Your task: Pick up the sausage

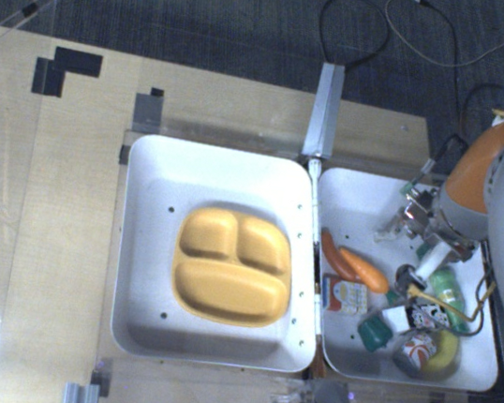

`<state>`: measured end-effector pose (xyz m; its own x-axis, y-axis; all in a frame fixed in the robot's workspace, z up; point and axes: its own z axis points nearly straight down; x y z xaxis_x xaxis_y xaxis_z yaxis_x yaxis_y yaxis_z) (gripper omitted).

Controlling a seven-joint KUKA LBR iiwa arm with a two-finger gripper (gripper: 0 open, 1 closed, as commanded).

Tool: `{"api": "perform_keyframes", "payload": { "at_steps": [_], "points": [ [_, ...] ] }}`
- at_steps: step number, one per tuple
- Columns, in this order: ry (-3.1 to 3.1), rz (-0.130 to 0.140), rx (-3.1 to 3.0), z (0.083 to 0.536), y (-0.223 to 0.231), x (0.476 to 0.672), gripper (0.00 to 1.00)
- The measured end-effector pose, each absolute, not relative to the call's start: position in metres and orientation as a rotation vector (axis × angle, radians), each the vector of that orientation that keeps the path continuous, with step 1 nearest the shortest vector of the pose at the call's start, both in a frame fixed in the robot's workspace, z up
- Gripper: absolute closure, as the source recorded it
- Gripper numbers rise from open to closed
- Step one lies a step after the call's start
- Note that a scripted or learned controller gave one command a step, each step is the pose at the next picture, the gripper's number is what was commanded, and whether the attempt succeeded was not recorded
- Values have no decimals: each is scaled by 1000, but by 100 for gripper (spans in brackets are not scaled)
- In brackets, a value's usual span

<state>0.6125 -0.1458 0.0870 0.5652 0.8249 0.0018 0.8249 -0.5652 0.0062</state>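
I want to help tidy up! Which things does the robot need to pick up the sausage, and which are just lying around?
For the job:
sausage, by the right bin's left wall
gripper

Just lying about:
carrot
small carton
teal block
banana
yellow tray, in the left bin

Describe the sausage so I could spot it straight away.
Look in the white bin on the picture's right, along its left wall. The sausage lies there beside an orange carrot; it is the darker, reddish-brown, slimmer one.
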Motion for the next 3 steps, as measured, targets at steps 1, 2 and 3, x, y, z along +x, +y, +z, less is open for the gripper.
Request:
{"api": "perform_keyframes", "payload": {
  "at_steps": [1, 2, 3],
  "points": [
    [1479, 9, 2768, 87, -193, 614, 0],
    [1087, 6, 2946, 147, -147, 595, 0],
    [1034, 5, 2966, 111, -159, 559, 0]
  ]
}}
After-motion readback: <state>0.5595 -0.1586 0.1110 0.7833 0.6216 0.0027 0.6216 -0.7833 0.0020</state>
